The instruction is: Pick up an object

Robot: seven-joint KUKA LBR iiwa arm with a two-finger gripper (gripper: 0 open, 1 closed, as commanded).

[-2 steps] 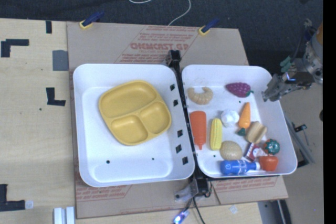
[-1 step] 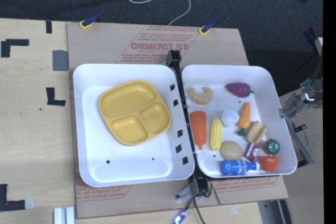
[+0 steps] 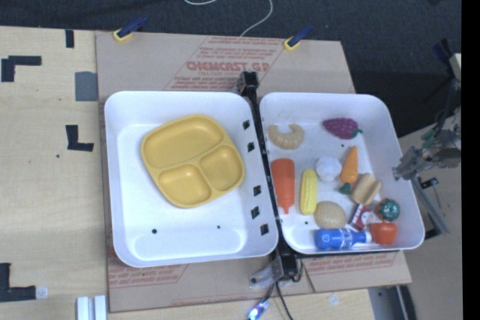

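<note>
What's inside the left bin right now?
The left bin holds a yellow divided tray with three compartments, nothing in them. The bin floor beneath the tray is covered.

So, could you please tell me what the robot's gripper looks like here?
The gripper, seen at the right edge just outside the right bin, is a cluster of dark grey, angular metal parts. Thin dark cables or rods run up from it, and there is a small greenish patch. It is too small and blurred to read any markings.
</note>
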